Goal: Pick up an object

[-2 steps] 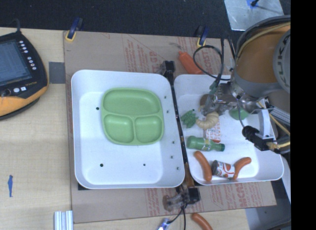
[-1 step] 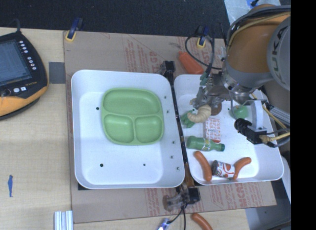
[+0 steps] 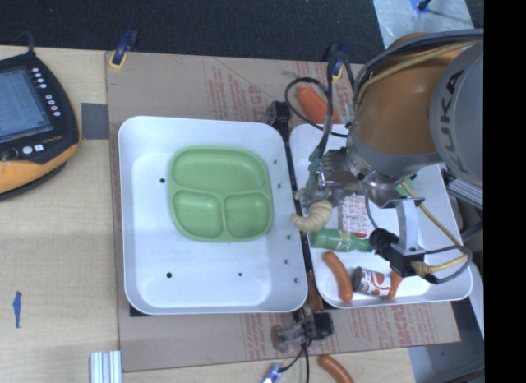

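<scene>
The grey and orange arm hangs over the right bin (image 3: 460,291), hiding much of it. Its gripper (image 3: 322,186) is low over that bin's left wall. Just below the gripper lies a beige, curled pastry-like piece (image 3: 315,217), right at the wall between the two bins; whether the two touch is unclear. Beside it in the right bin are a green tube-like item (image 3: 343,241), a red sausage (image 3: 338,277), a small labelled bottle (image 3: 374,282) and a red-and-white packet (image 3: 354,211).
The left bin (image 3: 148,283) holds a green divided plate (image 3: 220,193). An orange carrot-like item (image 3: 311,103) lies behind the right bin, and another orange piece (image 3: 337,366) lies in front of it. A teach pendant (image 3: 29,126) rests at the far left. Cables trail around the wrist.
</scene>
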You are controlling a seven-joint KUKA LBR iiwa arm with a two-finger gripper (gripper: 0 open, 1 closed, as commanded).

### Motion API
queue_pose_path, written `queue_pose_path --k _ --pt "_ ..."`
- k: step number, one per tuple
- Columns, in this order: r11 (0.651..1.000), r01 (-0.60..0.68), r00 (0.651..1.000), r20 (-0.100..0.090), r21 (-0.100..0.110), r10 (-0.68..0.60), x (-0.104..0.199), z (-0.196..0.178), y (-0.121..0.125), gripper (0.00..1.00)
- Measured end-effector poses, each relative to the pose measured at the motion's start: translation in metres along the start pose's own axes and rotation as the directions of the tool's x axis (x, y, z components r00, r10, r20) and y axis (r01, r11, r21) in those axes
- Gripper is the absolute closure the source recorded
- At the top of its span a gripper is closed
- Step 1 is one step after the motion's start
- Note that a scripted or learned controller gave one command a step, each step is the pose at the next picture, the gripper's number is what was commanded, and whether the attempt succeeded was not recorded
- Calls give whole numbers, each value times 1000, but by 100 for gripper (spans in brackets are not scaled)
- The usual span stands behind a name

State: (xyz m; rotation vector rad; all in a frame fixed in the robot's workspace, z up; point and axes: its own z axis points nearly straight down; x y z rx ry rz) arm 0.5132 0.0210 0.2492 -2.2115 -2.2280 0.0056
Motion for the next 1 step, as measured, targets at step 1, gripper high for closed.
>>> queue_pose_path --k 1 --pt "1000 -3 1000 1 -1 3 -55 43 -15 100"
